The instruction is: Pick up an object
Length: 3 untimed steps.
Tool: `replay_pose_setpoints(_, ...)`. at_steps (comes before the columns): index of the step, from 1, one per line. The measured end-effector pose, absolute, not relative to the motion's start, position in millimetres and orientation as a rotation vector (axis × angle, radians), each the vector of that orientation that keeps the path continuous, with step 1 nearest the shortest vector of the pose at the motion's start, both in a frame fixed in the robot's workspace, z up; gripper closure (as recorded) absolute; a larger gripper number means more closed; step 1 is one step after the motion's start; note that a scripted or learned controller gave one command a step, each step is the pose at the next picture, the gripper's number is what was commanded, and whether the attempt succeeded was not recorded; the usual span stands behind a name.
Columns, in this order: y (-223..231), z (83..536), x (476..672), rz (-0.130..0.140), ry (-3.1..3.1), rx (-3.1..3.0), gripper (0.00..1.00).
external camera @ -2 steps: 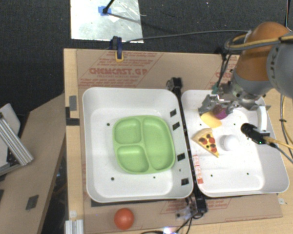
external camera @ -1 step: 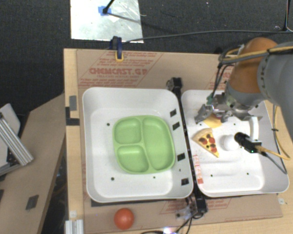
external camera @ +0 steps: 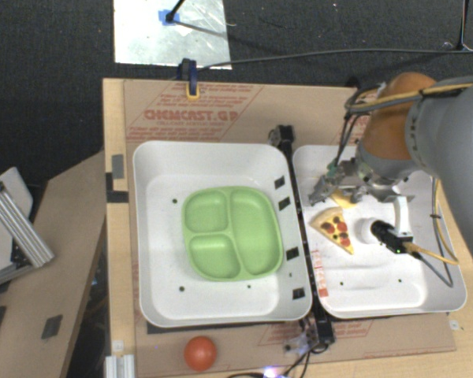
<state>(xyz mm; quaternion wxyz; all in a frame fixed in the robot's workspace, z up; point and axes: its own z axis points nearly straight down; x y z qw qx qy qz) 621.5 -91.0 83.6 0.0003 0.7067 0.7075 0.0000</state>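
Down in the right bin point(external camera: 394, 290), the gripper point(external camera: 340, 190) hangs near the back left corner, a cluster of dull grey metal parts. From this slanted view I cannot tell whether it is apart or together. The arm point(external camera: 453, 132) comes in from the right as a thick, smooth grey tube. It bends down through a rounded orange band point(external camera: 390, 124) to the wrist.

Just in front of the gripper lies a toy pizza slice point(external camera: 333, 228), flat on the bin's white floor. It is a yellow wedge with red and dark spots on top, and its point faces the viewer. Whether the gripper touches it cannot be made out.

Both bins are shallow, glossy white, with rounded corners. The left bin point(external camera: 158, 211) carries a pale green tray point(external camera: 213, 250), smooth plastic moulded into three compartments. The worktop point(external camera: 221, 105) is brown board printed with red lettering. A small red-orange ball point(external camera: 199, 353) sits on its front edge, well apart from the slice.
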Motion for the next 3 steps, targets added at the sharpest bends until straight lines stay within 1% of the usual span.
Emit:
replay_pose_setpoints(1, -91, 96, 623.0, 0.006, 2.219, 2.217, 1.00)
replay_pose_setpoints(2, -90, 140, 625.5, 0.005, 2.222, 2.215, 1.00)
replay_pose_setpoints(3, -99, 198, 621.9, 0.007, 2.218, 2.217, 1.00)
